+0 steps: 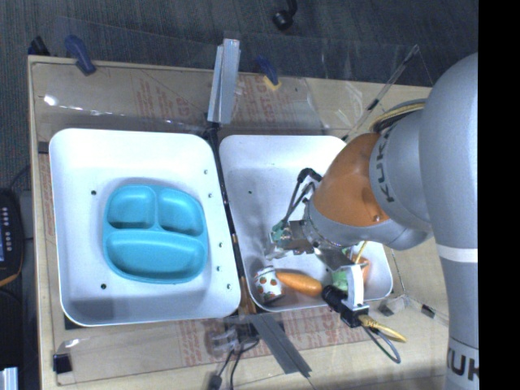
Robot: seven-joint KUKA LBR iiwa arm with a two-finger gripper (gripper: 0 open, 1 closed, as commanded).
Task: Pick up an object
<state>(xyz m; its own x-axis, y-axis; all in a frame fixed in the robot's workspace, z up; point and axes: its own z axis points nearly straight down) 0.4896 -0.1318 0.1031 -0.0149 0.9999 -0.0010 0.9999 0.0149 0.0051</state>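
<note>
My arm reaches down into the right bin (260,165), its orange band and grey wrist covering the bin's right half. The gripper (294,240) sits low over the bin's front part, mostly hidden under the wrist. Just in front of it lies an orange carrot-shaped object (298,283), and to the carrot's left a small round silver-and-brown ball (266,283) rests against the bin's front wall. A green-and-white item (351,279) shows at the front right, partly under the arm.
The left bin (73,218) holds a blue divided plate (154,232). A metal bracket (223,80) stands at the back between the bins. Cables and clamps (244,340) lie along the bench's front edge.
</note>
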